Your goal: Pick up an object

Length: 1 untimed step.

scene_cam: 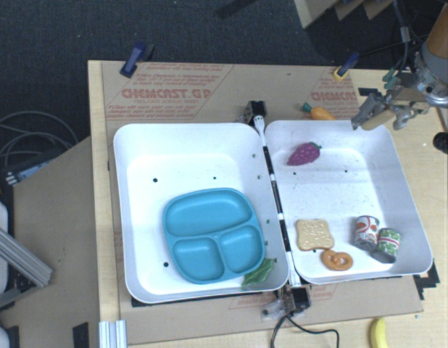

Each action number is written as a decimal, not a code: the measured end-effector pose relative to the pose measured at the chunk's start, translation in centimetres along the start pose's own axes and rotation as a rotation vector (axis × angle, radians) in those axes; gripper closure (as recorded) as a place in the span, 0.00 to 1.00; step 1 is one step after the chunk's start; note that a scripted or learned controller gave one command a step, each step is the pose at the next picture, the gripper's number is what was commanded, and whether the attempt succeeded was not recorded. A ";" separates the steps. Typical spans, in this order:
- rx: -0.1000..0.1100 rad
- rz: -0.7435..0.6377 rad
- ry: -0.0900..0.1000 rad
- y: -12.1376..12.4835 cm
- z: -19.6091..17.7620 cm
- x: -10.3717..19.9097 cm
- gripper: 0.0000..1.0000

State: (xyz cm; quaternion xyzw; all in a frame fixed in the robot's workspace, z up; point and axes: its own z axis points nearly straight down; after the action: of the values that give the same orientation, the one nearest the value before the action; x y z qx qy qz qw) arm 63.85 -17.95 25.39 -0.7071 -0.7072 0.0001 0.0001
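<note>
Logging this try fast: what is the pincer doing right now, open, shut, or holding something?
Pincer: open, holding nothing, poised over the far right corner of the right bin, apart from the grapes.

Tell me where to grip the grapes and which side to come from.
Grip the grapes across the narrow width of the bunch, at its middle, coming straight down from above. It lies flat on the right bin floor, long axis roughly left-right with the stem end to the right, and bare floor all around leaves room for the fingers. The gripper hangs over the bin's far right corner.
</note>
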 end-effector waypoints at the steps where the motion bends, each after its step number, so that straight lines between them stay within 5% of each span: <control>1: 0.002 -0.002 0.002 -0.4 4.4 4.8 0.00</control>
State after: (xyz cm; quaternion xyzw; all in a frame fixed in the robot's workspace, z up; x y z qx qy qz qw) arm 63.48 -13.12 20.96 -0.7065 -0.7077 0.0002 0.0014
